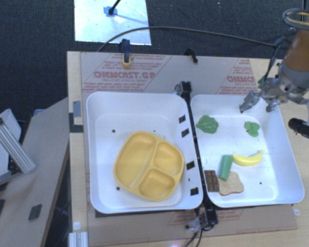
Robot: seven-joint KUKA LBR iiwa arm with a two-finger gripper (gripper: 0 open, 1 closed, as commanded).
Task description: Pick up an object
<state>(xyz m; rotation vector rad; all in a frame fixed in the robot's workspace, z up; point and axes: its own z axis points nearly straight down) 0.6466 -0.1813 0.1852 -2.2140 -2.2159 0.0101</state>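
My gripper (258,105) hangs over the far rim of the right bin (283,138), its two fingers spread apart and nothing between them: open. In that bin lie a green leafy piece (207,124) at the far left, a smaller green leafy piece (252,128) just below the gripper, a yellow banana (247,159), a green block (225,166), a tan toast slice (230,184) and a brown chocolate bar (211,180). The gripper touches none of them.
The left bin (100,138) holds a yellow divided plate (149,165). A black divider with clips (190,138) runs between the bins. The arm's orange band (301,50) is at the upper right. A metal rail (10,143) sticks in at the left.
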